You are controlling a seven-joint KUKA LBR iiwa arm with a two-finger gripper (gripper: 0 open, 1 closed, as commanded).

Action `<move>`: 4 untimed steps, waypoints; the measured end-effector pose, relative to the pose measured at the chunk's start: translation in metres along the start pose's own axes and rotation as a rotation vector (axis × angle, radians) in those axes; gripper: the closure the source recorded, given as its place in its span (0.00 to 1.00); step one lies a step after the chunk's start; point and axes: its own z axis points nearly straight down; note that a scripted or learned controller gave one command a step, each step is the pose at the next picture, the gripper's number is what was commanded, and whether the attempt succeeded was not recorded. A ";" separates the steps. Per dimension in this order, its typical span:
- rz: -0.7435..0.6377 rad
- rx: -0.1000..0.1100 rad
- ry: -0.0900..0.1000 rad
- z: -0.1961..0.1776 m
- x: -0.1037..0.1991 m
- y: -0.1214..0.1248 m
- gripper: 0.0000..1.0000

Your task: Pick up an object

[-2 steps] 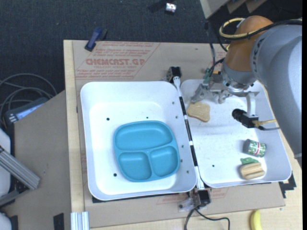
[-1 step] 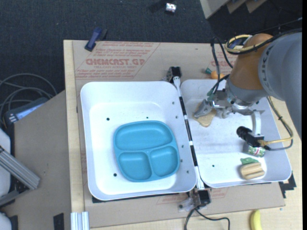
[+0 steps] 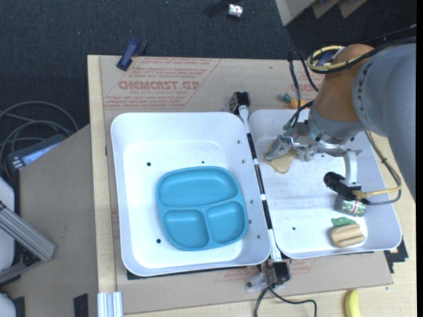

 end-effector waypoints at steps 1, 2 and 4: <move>0.001 -0.005 0.000 -0.011 0.001 0.001 1.00; 0.000 0.008 0.002 -0.022 -0.005 -0.074 1.00; 0.000 0.004 0.001 -0.106 -0.043 -0.053 0.00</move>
